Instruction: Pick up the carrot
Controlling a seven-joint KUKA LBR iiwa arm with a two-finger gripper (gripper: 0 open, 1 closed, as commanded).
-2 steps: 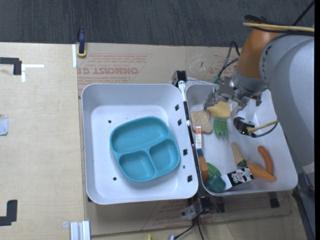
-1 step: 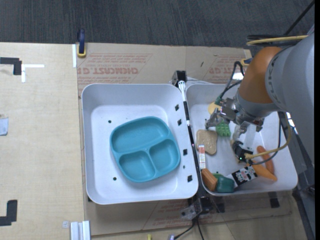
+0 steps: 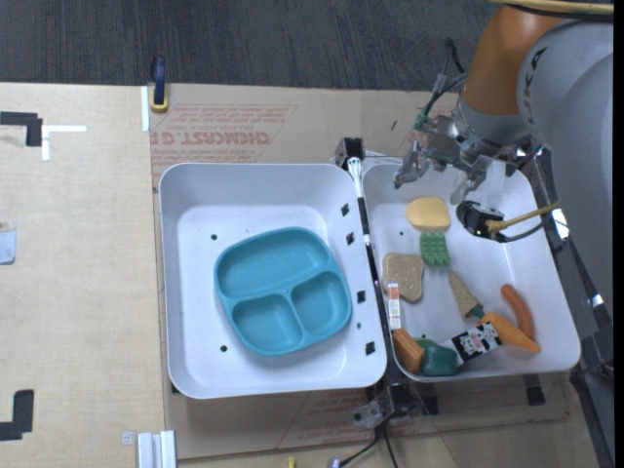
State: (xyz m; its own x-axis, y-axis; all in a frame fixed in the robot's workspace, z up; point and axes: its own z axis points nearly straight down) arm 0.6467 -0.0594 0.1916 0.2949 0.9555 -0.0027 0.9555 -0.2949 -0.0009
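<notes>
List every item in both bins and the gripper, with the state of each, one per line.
gripper: above the far end of the right bin, nothing seen between its fingers.
blue tray: flat in the left bin, compartments bare.
carrot: lying near the right bin's right wall, not gripped.
sausage: lying beside the carrot.
yellow piece: lying under the gripper.
green piece: lying next to it.
bread slice: lying flat.

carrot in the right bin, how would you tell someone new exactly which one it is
Look in the right-hand white bin, at its near right corner. The carrot is the short orange tapered piece lying flat beside the black-and-white patterned toy. The hot dog just behind it is redder and rounded at both ends, not pointed.
</notes>
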